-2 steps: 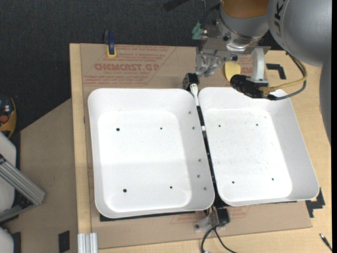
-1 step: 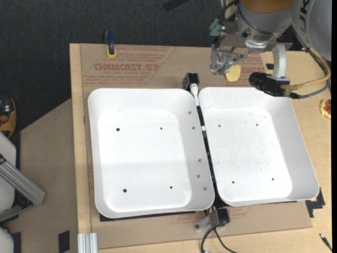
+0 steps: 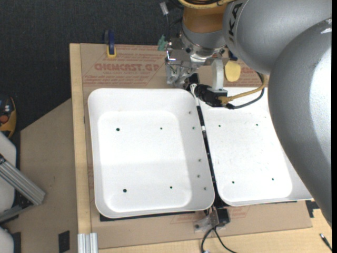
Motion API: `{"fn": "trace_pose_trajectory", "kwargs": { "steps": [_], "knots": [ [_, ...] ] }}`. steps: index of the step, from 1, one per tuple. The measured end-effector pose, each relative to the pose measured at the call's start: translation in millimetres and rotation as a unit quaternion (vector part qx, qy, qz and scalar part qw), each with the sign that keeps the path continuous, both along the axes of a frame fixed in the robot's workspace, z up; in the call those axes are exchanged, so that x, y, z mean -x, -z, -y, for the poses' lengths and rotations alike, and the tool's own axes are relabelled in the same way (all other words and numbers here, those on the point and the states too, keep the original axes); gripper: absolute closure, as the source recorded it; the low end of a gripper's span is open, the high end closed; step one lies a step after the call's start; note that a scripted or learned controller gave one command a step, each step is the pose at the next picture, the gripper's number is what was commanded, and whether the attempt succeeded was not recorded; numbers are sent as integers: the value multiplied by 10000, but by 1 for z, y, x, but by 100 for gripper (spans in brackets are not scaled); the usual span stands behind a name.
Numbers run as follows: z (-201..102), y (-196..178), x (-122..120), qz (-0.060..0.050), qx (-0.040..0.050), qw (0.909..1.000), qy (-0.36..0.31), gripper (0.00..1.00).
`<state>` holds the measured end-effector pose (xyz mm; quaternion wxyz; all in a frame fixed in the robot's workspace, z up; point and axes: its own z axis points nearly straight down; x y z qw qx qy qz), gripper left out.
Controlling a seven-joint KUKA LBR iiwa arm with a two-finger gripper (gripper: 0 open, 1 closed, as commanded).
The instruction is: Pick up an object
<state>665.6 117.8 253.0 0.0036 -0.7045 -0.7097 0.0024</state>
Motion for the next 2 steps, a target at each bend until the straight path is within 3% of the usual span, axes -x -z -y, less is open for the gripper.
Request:
{"fn": "trace_pose_trajectory", "kwargs": {
  "steps": [1, 2],
  "knots": [
    [24, -59, -2, 84, 8, 10000, 44, 100],
    [-44, 44, 1, -2, 6, 10000, 9, 100]
  ]
}}
